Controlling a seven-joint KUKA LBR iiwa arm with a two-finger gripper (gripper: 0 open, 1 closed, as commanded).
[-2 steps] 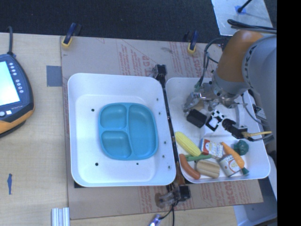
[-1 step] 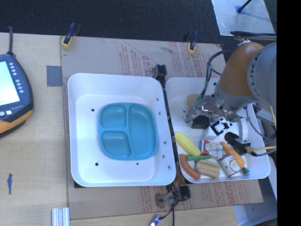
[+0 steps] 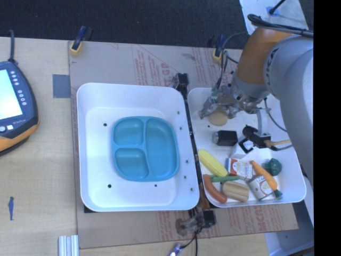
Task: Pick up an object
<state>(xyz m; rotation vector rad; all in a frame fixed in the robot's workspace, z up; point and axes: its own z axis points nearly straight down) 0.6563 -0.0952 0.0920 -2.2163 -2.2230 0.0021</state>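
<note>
Hot dog (image 3: 214,191), corn cob (image 3: 212,162) and carton (image 3: 240,168) heaped at right bin's (image 3: 298,193) near end, claw (image 3: 217,111) lowered over tan round object (image 3: 218,118) at far end, finger state impossible to tell, blue plate (image 3: 145,148) set in left bin (image 3: 93,143).

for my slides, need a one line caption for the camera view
KUKA arm's gripper poised over a tan round object in the right bin of toy food; blue divided plate in the left bin.

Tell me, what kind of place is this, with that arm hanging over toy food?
Most likely a robotics lab bench. The grey and orange arm reaches over two white bins, a control pendant lies alongside, and clamps hold down the board.
</note>
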